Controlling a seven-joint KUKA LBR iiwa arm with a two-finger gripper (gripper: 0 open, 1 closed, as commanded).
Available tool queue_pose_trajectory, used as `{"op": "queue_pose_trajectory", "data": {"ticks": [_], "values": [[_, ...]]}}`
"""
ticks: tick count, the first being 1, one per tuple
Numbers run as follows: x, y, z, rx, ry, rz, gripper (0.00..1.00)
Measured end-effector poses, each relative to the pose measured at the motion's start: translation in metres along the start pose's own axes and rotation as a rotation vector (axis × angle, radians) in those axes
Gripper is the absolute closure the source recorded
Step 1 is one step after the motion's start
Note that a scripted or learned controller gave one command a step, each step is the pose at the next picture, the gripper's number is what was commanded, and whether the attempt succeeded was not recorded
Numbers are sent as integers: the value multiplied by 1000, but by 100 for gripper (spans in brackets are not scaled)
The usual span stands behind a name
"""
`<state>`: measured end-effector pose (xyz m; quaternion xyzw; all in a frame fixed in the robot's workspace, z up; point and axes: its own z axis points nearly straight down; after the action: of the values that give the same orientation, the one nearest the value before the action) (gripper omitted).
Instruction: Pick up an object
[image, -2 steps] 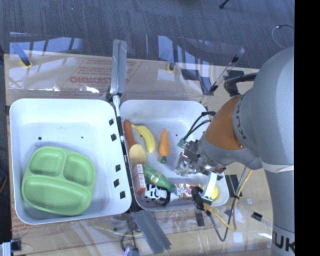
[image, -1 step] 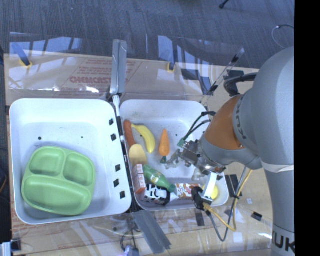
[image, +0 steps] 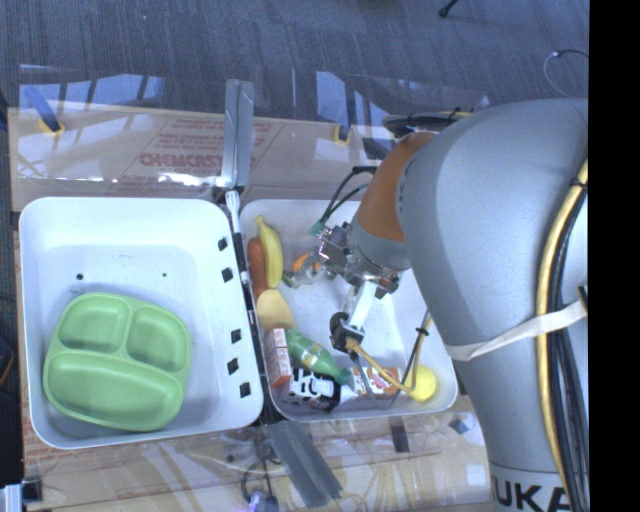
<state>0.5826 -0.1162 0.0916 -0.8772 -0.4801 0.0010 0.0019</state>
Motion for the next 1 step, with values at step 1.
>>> {"op": "queue_pose_trajectory", "data": {"ticks": [1], "values": [[1,-2,-9,8,-2,-12,100]]}}
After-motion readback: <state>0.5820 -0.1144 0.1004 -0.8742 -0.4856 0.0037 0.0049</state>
